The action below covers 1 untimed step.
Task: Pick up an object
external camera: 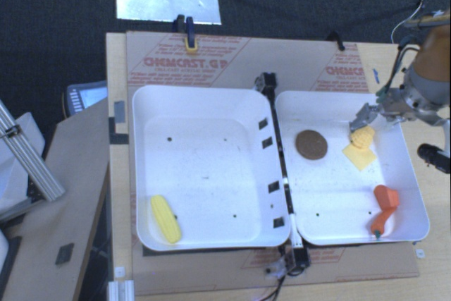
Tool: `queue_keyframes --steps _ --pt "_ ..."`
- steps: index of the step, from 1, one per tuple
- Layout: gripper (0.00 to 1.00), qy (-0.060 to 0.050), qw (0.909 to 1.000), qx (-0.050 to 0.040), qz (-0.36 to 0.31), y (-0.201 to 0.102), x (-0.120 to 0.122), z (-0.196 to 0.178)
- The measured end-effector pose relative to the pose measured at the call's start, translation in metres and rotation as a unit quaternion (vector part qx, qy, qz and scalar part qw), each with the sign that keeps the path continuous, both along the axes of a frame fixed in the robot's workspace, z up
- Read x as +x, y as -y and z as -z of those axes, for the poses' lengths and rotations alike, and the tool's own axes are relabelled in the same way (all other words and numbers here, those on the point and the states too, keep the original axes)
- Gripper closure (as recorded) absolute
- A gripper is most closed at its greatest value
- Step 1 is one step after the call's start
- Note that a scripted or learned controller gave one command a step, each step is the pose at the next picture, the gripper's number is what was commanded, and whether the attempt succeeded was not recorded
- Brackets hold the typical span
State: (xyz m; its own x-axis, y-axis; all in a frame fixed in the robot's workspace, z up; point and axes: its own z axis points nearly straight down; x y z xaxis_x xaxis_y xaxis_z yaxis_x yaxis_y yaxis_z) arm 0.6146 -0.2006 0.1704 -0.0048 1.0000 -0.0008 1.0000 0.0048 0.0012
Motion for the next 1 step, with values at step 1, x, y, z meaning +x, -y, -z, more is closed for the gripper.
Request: queue_keyframes --steps 1 --pt "0.00 0.001 1.0000 -0.0004 0.001 0.0057 0.0037 -0.0055"
